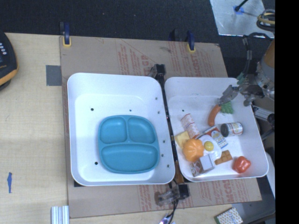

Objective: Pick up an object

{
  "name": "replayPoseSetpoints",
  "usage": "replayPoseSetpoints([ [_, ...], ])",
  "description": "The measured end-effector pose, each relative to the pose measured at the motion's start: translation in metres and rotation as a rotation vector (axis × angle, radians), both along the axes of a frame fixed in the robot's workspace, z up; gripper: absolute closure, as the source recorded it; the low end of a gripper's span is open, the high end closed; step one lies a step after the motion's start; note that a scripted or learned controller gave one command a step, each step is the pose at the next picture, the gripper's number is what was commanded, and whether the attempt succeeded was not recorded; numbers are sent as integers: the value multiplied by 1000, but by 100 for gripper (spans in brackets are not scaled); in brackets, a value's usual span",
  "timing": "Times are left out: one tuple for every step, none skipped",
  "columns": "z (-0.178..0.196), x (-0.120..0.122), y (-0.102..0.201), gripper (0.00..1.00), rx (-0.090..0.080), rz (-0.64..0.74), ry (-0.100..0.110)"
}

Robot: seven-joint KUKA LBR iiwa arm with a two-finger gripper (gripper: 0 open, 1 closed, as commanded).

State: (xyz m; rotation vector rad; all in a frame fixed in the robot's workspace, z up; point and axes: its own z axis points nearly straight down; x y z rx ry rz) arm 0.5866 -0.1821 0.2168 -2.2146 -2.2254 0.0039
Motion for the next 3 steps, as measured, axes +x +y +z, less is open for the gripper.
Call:
replayPoseSetpoints([
  [-91,57,-4,0,0,4,5],
  [-123,22,10,0,-6,-1,-5],
  [-108,25,7,100,-9,0,-10],
])
